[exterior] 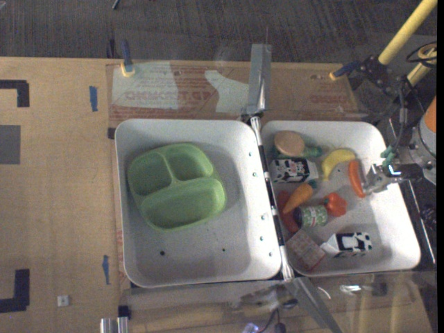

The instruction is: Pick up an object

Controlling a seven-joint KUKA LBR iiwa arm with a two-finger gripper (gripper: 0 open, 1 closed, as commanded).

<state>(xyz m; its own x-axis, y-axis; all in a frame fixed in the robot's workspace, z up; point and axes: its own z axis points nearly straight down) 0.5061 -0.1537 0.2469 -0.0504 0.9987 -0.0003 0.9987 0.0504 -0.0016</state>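
End effector (378, 175) sits low at right bin's (404, 252) right side beside a glossy orange-red plastic pepper (356, 177); finger state: cannot tell. Left bin (139, 269) holds a smooth green three-compartment plate (177, 184).

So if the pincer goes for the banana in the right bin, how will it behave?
The banana looks like a smooth moulded toy, so probably stiff, light and a bit slippery. Its curved shape may let it rock or pivot when nudged. The red piece lies close beside it, so a push could shift that too.
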